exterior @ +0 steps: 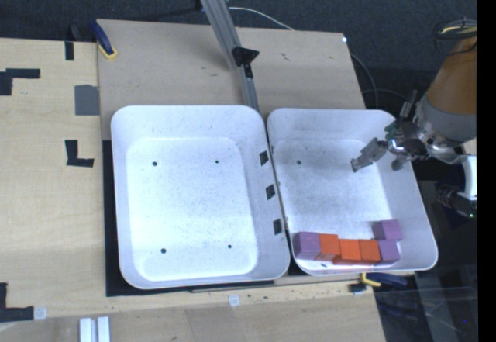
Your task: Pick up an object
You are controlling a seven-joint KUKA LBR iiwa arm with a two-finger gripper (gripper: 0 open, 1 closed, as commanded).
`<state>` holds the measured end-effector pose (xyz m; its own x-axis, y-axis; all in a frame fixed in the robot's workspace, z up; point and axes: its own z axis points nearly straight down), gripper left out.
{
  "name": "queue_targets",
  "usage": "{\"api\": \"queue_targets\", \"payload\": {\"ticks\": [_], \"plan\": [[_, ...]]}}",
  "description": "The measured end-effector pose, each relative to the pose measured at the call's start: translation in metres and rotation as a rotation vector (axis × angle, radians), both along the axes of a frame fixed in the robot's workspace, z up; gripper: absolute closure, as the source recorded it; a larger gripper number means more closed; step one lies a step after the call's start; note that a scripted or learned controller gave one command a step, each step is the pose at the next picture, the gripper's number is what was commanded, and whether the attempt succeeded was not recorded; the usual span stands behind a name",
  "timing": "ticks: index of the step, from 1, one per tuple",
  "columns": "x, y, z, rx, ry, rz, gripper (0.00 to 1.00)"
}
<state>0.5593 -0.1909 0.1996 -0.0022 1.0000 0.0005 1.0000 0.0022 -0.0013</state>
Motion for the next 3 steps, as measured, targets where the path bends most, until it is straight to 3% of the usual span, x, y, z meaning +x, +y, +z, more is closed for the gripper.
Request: {"api": "queue_targets", "payload": {"ticks": [1,2,3], "plan": [[0.02,0.091,-0.007,0.003,0.001,0.007,0.0],[0.01,0.096,0.03,0.0,-0.003,0.0,0.0],[0.02,0.168,0.055,0.002,-0.003,0.007,0.0]]}}
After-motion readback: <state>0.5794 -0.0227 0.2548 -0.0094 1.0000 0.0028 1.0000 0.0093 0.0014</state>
